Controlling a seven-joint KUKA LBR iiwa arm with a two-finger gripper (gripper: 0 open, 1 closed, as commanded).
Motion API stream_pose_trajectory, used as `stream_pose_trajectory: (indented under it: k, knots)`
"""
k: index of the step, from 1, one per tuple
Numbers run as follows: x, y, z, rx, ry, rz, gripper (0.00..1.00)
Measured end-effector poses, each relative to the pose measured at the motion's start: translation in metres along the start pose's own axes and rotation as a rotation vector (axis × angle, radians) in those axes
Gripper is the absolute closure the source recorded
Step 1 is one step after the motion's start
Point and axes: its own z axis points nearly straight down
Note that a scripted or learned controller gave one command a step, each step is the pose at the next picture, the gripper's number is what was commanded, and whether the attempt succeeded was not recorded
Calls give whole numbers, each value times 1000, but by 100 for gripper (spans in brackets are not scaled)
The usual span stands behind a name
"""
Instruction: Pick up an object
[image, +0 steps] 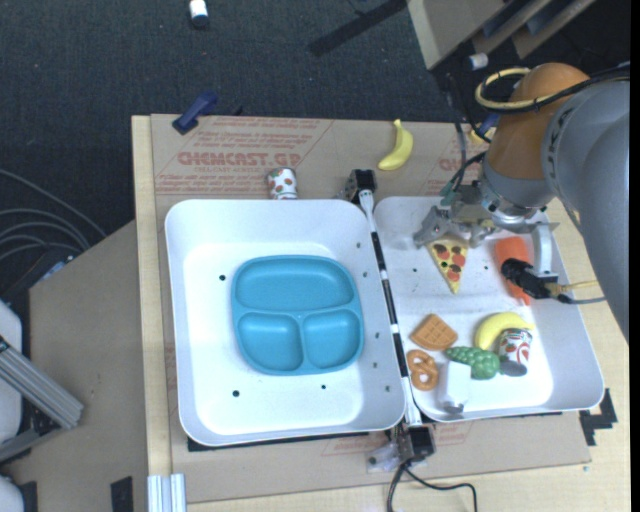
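A blue divided plate (297, 325) sits in the middle of the left bin (195, 300). In the right bin (570, 385), a pizza slice (450, 262) lies at twelve o'clock, with a cracker (433, 331), pretzel (422, 370), green toy (473, 360) and yellow lemon (500, 327) towards six o'clock. The gripper (447, 222) hovers just above the pizza slice; whether its grasp is wide or narrow cannot be told. A banana (396, 148) lies on the bench beyond the bins.

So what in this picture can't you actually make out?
- Gripper: in the camera view the wrist hides its fingers, so open or shut is unclear.
- Orange thing: half hidden behind the black part by the arm.
- Can: label too small to read.
- White piece: partly under the green toy.
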Motion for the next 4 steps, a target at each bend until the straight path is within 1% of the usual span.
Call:
stream_pose_trajectory:
  k: [1, 2, 3, 4]
  knots:
    - [0, 1, -10, -3, -1, 0, 100]
    - [0, 1, -10, -2, -1, 0, 0]
    - [-21, 6, 14, 3, 0, 3, 0]
    - [-20, 7, 3, -1, -1, 2, 100]
